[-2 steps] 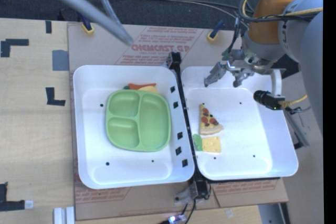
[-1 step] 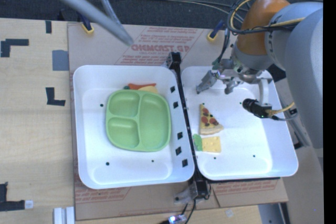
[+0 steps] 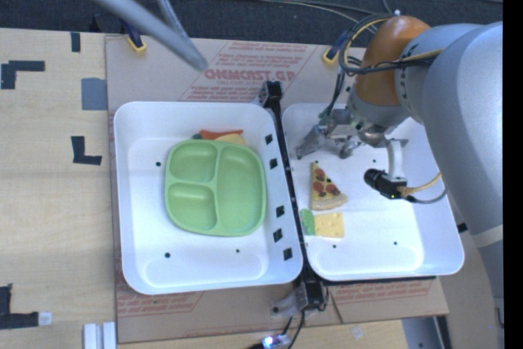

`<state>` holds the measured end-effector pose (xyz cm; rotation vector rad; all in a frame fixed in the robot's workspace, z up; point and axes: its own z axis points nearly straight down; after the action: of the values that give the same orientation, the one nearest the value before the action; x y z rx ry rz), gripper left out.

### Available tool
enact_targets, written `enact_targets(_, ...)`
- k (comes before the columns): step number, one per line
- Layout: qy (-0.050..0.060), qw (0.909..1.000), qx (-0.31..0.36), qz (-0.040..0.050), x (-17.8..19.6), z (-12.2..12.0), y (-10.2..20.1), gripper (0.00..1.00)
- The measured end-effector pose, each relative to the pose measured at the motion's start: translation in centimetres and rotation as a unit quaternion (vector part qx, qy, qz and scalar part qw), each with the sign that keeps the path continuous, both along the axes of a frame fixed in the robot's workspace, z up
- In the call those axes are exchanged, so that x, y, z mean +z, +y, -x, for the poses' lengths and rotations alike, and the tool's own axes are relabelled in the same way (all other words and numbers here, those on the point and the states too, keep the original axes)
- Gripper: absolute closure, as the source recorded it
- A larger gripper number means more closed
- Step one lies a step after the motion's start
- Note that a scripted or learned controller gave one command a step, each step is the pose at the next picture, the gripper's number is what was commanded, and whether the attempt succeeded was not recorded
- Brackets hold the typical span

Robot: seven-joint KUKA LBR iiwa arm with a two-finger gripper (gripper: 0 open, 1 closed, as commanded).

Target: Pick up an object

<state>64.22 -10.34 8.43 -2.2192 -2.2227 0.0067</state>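
Camera view: gripper (image 3: 315, 141) low over the right bin (image 3: 425, 253).
Its jaws look spread and hold nothing; the toy pizza slice (image 3: 324, 185) lies just below them, above a cheese square (image 3: 329, 225).

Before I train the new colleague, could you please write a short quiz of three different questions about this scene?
1. True or false: the green divided plate lies in the left bin.
2. Which item lies nearest below the gripper in the right bin?
A. pizza slice
B. banana
C. spoon
3. Fill in: beside the yellow cheese piece, toward the divider, lies a small ____ piece.

Key: 1 true; 2 A; 3 green.
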Motion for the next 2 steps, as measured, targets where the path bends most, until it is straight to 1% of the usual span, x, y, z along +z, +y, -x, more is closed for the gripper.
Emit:
enact_targets(1,-0.001,1.0000,0.001,-0.0009,1.3,-0.1,0.1,1.00)
enact_targets(2,-0.004,1.0000,0.000,-0.0015,7.2,0.6,0.5,1.00)
